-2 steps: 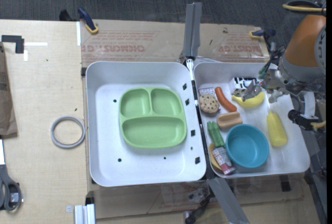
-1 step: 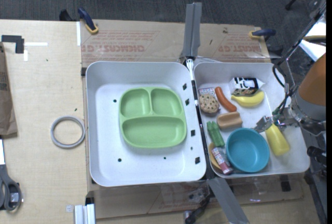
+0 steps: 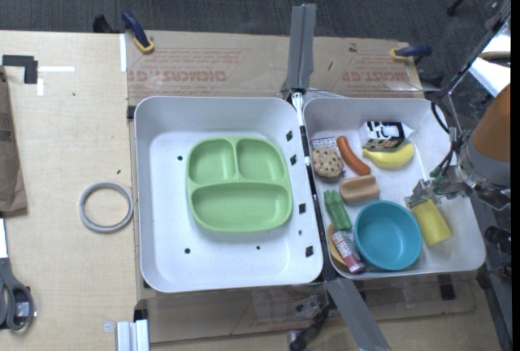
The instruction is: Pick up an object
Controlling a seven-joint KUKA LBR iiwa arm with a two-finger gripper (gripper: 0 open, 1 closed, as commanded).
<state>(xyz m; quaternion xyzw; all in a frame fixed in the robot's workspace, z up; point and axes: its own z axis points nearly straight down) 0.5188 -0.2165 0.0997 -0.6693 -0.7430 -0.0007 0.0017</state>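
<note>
The right bin (image 3: 465, 258) holds several toy foods. There is a yellow banana (image 3: 390, 155), a black-and-white item (image 3: 383, 130), an orange sausage (image 3: 353, 154), a brown cookie (image 3: 327, 162) and a tan bun (image 3: 359, 189). Beside these are a green piece (image 3: 337, 210), a blue bowl (image 3: 388, 236), a yellow block (image 3: 434, 223) and a red wrapped bar (image 3: 347, 250). My gripper (image 3: 428, 192) hangs low at the bin's right side, just above the yellow block's upper end and beside the bowl's rim. I see nothing held in it.
The left bin (image 3: 154, 203) carries a green divided plate (image 3: 240, 183). On the bench to the left lie a grey tape ring (image 3: 106, 205), scissors (image 3: 15, 305) and a brown bag (image 3: 10, 154). A grey post (image 3: 301, 45) stands between the bins at the back.
</note>
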